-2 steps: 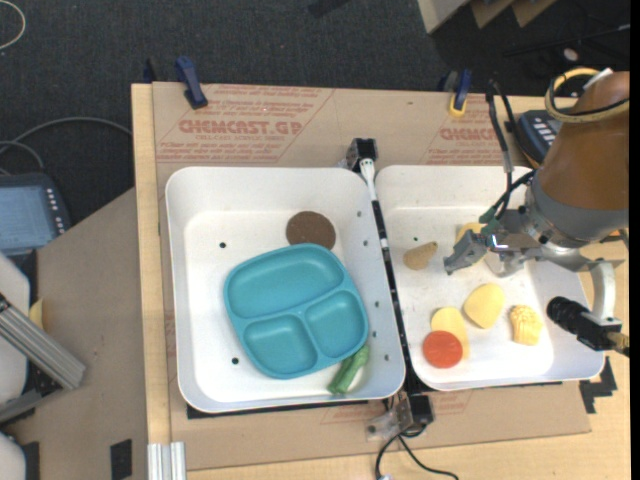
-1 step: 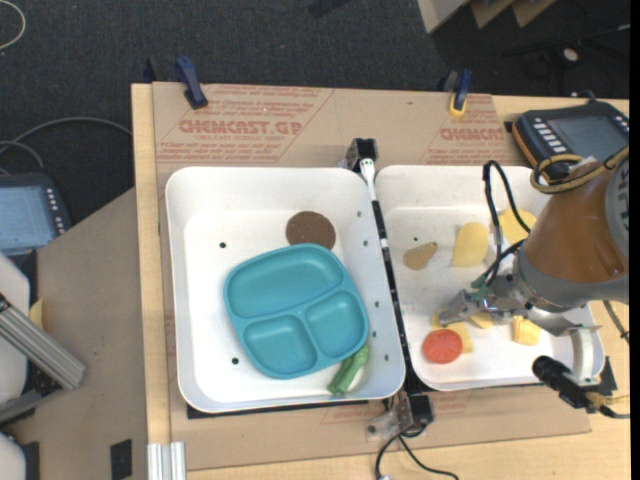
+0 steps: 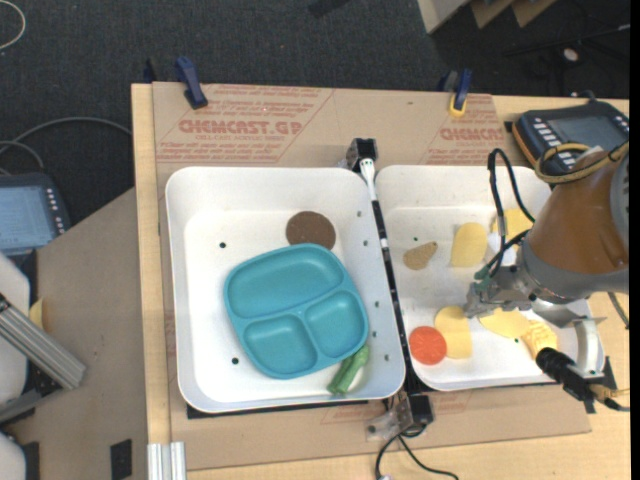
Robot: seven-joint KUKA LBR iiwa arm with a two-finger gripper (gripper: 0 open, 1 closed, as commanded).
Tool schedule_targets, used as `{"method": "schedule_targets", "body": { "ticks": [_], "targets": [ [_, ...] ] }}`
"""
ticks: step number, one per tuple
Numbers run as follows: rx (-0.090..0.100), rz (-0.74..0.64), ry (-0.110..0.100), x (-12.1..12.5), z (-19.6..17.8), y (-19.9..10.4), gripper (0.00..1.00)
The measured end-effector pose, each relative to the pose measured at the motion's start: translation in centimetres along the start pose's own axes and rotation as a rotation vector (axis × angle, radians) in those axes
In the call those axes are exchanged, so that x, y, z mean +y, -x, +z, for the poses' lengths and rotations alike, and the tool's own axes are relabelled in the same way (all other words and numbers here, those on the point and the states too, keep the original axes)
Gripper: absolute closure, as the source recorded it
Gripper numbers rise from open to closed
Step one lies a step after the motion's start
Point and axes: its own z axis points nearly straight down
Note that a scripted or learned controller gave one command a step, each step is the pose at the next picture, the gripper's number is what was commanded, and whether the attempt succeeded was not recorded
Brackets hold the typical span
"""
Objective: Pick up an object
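Note:
My gripper point(image 3: 483, 297) reaches down into the right bin point(image 3: 440, 193), its tip just above and beside a pale yellow block point(image 3: 454, 330) near the front. A red round piece point(image 3: 429, 344) lies against that block's left side. A flat yellow piece point(image 3: 510, 322) lies partly under the wrist. Farther back sit a yellow chunk point(image 3: 467, 245) and a small tan piece point(image 3: 419, 256). Another yellow item point(image 3: 516, 224) peeks out behind the arm. Nothing shows between the fingers.
The left bin point(image 3: 190, 268) holds a teal divided plate point(image 3: 294, 310), a brown disc point(image 3: 310, 230) behind it and a green vegetable point(image 3: 350, 370) at its front right. A black divider rail point(image 3: 380, 248) separates the bins. A pendant point(image 3: 565, 138) lies at back right.

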Motion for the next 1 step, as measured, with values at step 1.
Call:
{"method": "schedule_targets", "body": {
  "ticks": [1],
  "targets": [
    [-0.001, 0.001, 0.002, 0.02, -0.97, -0.01, 1.0]
  ]
}}
